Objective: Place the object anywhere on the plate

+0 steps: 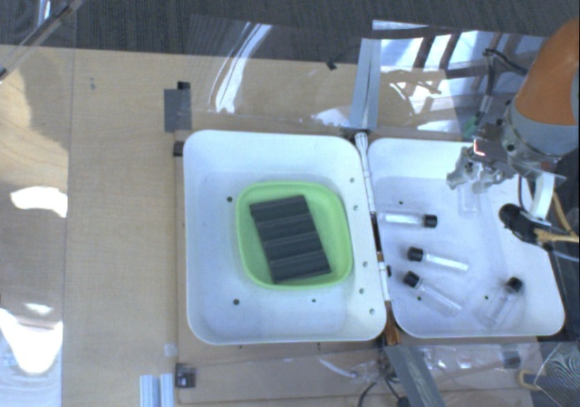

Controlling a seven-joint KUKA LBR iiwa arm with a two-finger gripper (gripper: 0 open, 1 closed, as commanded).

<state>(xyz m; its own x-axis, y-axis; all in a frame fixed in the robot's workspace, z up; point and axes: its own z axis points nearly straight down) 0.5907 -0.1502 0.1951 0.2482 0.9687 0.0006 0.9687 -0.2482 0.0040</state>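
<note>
From above, the light wood bench (109,215) carries two shallow white bins side by side. The left bin (208,242) holds a square green plate (337,233), and a dark grey ribbed block (289,238) lies on it, turned a little askew and covering most of the plate's middle. The right bin (544,305) holds four small clear vials with black caps: one (408,218) near its left wall, one (437,259) below that, a third (430,293) lower still, and a fourth (503,299) toward the lower right corner. The arm (548,88) comes in from the right, and its end effector (473,171) hangs over the upper part of the right bin, above the vials; it looks to be carrying nothing, though I cannot tell how it is set.
</note>
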